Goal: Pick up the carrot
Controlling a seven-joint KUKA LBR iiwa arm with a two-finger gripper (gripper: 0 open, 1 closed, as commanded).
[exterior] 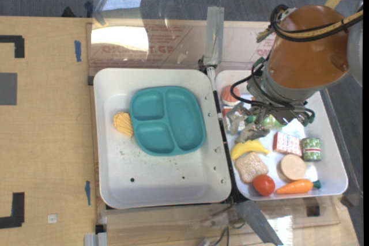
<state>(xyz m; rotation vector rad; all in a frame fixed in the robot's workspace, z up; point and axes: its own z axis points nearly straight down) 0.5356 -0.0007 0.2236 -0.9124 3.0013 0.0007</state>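
- Camera view: carrot (294, 186) lies flat at the front edge of the right bin (336, 173), orange, green tip toward the bin's right side.
- Tomato (264, 184) touches the carrot's left end; round slice (292, 167) just behind it, bread slice (252, 166) and banana (248, 149) further left.
- Green can (311, 148) and red-white carton (287, 143) near the right wall.
- Gripper (252, 124) hangs over the back-left clutter, well apart from the carrot; open or closed, cannot tell.
- Left bin (109, 181) holds a teal divided plate (168, 120), with a yellow shell-shaped toy (123, 123) touching the plate's left edge.
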